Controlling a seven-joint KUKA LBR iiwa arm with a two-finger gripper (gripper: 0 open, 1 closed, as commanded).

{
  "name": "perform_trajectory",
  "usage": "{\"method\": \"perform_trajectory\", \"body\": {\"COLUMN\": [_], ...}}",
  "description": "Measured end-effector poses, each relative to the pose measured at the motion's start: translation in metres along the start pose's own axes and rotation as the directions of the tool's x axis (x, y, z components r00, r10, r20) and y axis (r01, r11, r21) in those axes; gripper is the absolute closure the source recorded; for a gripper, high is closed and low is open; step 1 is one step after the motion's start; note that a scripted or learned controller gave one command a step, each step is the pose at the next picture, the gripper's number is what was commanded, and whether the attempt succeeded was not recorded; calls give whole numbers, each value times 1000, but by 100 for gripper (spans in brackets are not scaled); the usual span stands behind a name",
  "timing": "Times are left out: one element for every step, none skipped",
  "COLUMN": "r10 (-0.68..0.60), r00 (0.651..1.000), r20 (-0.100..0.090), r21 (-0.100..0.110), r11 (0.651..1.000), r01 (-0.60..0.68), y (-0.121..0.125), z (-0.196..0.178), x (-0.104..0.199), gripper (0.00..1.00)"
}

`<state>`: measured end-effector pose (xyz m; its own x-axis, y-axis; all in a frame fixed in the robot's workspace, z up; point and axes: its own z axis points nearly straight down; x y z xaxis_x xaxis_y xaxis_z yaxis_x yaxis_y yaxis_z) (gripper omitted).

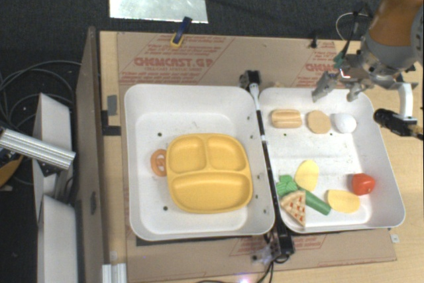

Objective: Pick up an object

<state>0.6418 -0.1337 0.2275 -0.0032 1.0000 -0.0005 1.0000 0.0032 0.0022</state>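
My gripper point(340, 91) hangs open over the far edge of the right bin point(383, 162), its two grey fingers spread with nothing between them. Just below it, along the bin's far side, lie a tan bread roll point(286, 118), a round tan cookie point(318, 121) and a white egg-shaped piece point(344, 122). Nearer the front lie a yellow chip point(307, 175), a red tomato point(362, 183), another yellow piece point(344, 201), a green vegetable point(303, 194) and a pizza slice point(294, 207).
The left bin point(142, 142) holds a yellow divided plate point(209, 172) and an orange pretzel point(158, 162) at its left. A black divider clamp point(252, 81) sits between the bins. Cardboard lies under both bins. Cables and a metal bar are at far left.
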Motion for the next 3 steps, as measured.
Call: {"method": "perform_trajectory", "body": {"r10": [3,3,1], "r00": [1000,1000,1000], "r20": [0,1,2], "r21": [6,3,-6], "r11": [1000,1000,1000], "r01": [-3,-3,-1], "y": [12,26,29], "z": [86,146,130], "x": [-19,-41,-40], "gripper": [0,0,100]}}
